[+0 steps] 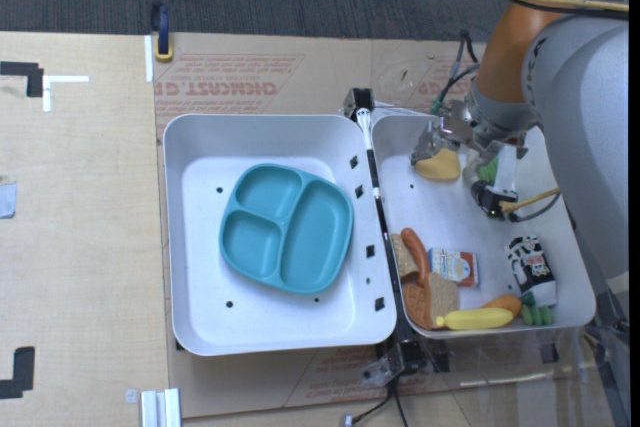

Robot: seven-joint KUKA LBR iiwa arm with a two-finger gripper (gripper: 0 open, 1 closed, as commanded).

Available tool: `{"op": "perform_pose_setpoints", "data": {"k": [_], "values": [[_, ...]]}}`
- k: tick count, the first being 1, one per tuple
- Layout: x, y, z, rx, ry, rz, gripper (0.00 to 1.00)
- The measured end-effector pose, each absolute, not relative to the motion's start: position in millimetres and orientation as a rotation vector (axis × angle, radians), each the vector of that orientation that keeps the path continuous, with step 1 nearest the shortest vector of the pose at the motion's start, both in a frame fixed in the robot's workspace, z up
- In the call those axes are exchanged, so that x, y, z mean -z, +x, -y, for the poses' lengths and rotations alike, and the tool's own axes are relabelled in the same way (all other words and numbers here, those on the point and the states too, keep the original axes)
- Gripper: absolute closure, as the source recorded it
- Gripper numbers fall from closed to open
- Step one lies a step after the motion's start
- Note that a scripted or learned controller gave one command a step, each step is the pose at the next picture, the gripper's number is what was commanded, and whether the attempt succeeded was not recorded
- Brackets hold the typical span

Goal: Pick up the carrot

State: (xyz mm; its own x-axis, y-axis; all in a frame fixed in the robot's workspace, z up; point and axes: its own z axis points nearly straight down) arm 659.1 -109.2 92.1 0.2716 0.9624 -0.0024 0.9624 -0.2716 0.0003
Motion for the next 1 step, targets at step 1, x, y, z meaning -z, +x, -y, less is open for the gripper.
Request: {"op": "perform_pose_setpoints", "data": {"k": [1], "values": [[-91.0, 594.3, 109.8, 0.009, 2.830, -1.374, 0.00]]}}
